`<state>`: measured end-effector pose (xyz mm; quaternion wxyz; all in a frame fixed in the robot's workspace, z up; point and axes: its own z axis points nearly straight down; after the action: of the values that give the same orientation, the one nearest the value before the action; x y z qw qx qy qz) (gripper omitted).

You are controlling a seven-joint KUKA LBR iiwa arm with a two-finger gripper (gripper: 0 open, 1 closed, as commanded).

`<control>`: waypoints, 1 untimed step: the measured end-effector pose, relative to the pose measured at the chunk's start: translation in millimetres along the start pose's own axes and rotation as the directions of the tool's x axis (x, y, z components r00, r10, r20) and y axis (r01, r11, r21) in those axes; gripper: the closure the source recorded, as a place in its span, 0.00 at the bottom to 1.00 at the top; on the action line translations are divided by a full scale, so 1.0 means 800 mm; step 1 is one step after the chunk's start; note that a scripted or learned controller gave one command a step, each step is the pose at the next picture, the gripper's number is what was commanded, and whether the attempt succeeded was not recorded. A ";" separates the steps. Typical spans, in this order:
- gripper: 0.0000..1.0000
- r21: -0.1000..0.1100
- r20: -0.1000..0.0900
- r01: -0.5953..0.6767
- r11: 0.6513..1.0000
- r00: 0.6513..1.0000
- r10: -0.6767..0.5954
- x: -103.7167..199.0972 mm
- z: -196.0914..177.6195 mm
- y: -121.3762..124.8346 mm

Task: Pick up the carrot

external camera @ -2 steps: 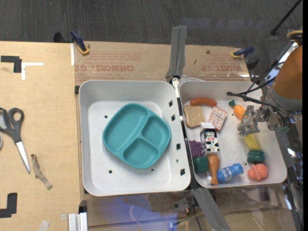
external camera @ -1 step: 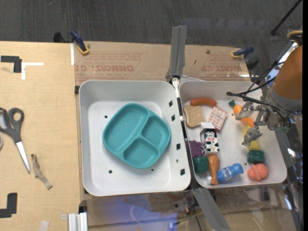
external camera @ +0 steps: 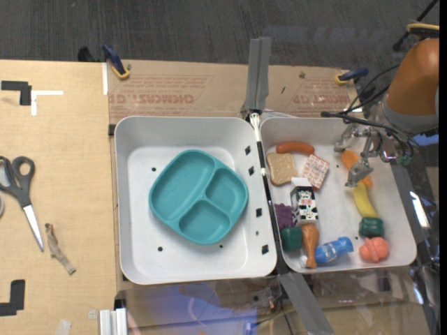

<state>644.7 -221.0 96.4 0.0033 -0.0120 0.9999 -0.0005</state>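
Here, the arm (external camera: 413, 75) is reaching in from the right over the right bin (external camera: 398, 187), its tool (external camera: 360, 165) hanging low by the bin's upper right corner. The carrot (external camera: 350, 158), a small orange piece, is sitting right at the fingertips, though whether the tool is clenching it or merely touching it I cannot tell. Just below, a yellow banana (external camera: 362, 199) is lying on the bin floor, with a green pepper (external camera: 371, 226) and an orange fruit (external camera: 374, 250) beneath it. A sausage (external camera: 295, 147) and a bread slice (external camera: 281, 167) are lying further left. The left bin (external camera: 133, 208) is holding a teal divided plate (external camera: 199, 196). Scissors (external camera: 22, 194) are resting on the counter (external camera: 56, 145).
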 end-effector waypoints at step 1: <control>1.00 0.004 0.008 0.002 1.000 1.000 -0.002 -0.003 -0.015 0.000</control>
<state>646.9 -221.1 108.5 0.0074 -0.0129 0.9999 -0.0023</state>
